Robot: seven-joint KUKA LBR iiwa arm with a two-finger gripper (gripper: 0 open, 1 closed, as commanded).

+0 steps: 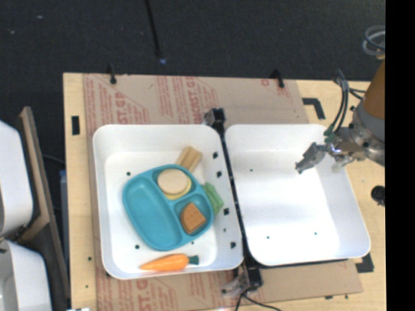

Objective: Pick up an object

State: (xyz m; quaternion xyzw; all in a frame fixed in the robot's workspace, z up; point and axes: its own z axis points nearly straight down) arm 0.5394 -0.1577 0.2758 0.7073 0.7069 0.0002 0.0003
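Observation:
The left bin (pixel 113 148) holds a blue divided tray (pixel 148 212) with a round tan cookie (pixel 174 181) and a brown square cracker (pixel 192 218) in its compartments. A tan wooden block (pixel 189 157) lies just behind the tray, a green piece (pixel 214 198) pokes out at its right side, and an orange carrot (pixel 167 262) lies along the bin's front wall. My gripper (pixel 311 159) hangs over the upper right part of the right bin (pixel 292 238), far from all these objects. Nothing shows between its fingers.
A black clip (pixel 214 116) sits where the two bins meet at the back, and another clip (pixel 243 280) at the front. Cables (pixel 342 102) trail by the arm at the right. The bins rest on a cardboard sheet (pixel 162 96).

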